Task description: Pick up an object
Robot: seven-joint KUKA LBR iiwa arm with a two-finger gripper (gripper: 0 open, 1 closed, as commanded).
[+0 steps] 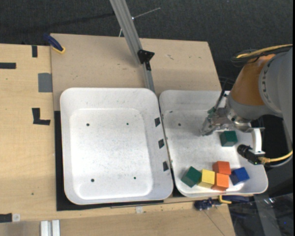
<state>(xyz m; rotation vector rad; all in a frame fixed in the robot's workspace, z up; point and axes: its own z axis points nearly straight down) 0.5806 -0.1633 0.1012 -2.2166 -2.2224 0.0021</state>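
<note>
Here, fingers [209, 125] beside green cube [228, 138].

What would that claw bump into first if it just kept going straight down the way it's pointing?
Probably the bare white floor of the right bin; the gripper points down there, beside the dark green block, though depth is hard to judge.

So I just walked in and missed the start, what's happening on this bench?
A grey arm with an orange band reaches in from the right over the right bin. Its gripper is low over the bin floor, just left of a loose dark green cube. Nothing can be seen between its fingers. Along the bin's near edge, a green cube, a yellow cube, two orange cubes and a blue cube sit clustered. The left bin sits alongside.
</note>
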